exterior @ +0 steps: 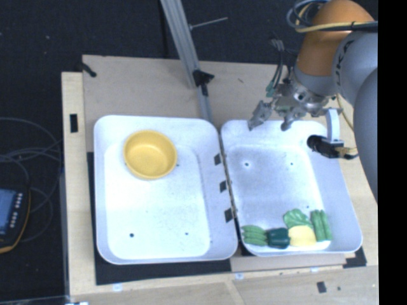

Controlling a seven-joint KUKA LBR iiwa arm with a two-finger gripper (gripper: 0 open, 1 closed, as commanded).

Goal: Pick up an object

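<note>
My gripper (271, 121) hangs above the far edge of the right bin (270, 176), its two grey fingers spread apart with nothing between them. A cluster of small toys lies along that bin's near edge: a green pod (254, 234), a dark green block (278, 237), a yellow piece (302, 236), a green leafy piece (294, 218) and a green ribbed piece (320, 224). In the left bin (159, 221) a yellow bowl (150, 154) sits upright at the far left.
A grey metal post (181, 37) rises slantwise behind the seam between the bins. The wooden bench (140, 75) shows around both bins. A device with cables (11, 215) lies off the bench at the far left.
</note>
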